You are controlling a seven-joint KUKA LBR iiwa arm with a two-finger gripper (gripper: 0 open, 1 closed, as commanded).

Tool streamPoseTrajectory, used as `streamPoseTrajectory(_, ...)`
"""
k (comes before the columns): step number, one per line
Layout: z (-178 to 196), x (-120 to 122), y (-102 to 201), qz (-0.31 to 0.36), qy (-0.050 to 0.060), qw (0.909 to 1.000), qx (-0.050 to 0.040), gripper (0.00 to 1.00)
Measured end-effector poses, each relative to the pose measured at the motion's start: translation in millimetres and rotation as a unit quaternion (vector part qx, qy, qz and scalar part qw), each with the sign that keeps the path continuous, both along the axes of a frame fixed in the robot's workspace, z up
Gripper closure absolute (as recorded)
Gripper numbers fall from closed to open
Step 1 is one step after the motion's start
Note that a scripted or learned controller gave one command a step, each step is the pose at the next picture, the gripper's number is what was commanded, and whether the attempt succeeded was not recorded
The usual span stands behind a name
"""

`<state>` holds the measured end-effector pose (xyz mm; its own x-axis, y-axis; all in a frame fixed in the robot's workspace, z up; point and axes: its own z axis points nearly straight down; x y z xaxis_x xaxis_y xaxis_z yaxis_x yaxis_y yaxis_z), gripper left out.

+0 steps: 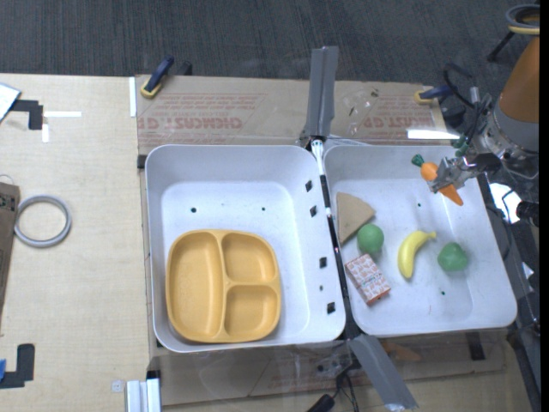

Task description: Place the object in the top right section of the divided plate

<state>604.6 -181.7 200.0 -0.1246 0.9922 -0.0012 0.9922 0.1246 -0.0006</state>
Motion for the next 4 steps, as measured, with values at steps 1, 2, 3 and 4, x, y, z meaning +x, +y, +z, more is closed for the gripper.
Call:
streamPoseTrajectory(1,-77,30,-41,0.112,0.002,0.9937,0.0002,1.00)
streamPoseTrajectory(2,-71,55,-40,0.303,-0.002,0.9531,-0.0008,1.00)
streamPoseTrajectory(3,-63,19,-40,0.359,-0.001,0.9335,-0.0002,1.00)
streamPoseTrajectory(4,-60,48,-18,0.432,-0.002,0.9018,-0.0011,1.00)
